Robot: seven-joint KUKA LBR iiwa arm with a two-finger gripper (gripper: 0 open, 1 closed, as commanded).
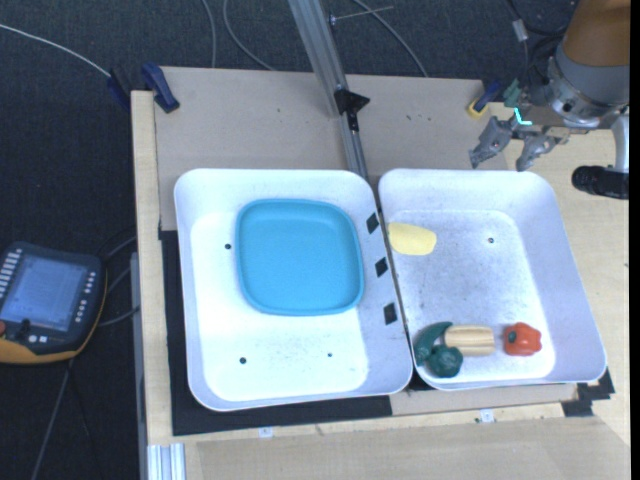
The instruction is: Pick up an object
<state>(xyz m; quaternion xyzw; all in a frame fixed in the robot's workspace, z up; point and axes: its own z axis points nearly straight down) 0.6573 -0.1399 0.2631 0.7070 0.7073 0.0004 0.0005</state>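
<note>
A plate (pixel 300 256) lies in the left bin (pixel 205 268). The right bin (pixel 560 258) holds four items; the pincer (pixel 512 150) hangs behind it.

A single fixed camera looks down on the bench (pixel 250 108) from above at a slant, far enough back to take in both white bins whole: the left bin (pixel 200 368) and the right bin (pixel 560 258) side by side across the middle of the frame. Dark floor with cables shows along the top and left, where a handheld control pendant (pixel 45 303) lies. The arm (pixel 600 28) enters at the upper right corner
</note>
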